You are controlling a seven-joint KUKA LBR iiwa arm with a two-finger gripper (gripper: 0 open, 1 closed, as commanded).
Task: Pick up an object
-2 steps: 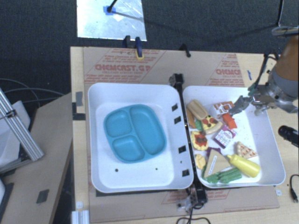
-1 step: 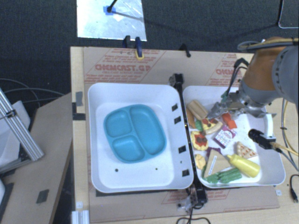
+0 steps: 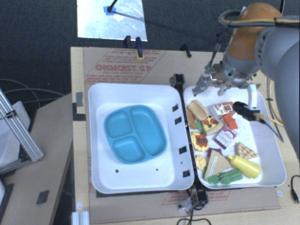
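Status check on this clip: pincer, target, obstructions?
Pincer above the right bin's far edge, nothing visibly held. Toy food pile untouched: hot dog, pizza slice, mustard bottle. Blue tray in the left bin, clear of the arm.

A single fixed camera hangs above the table and looks down at a slant, tilted toward twelve o'clock, so the far edge sits high in the picture and the near edge low. It stands far enough off to take in both white bins whole: the left bin at about nine o'clock of centre, the right bin at about four. The arm enters from two o'clock.
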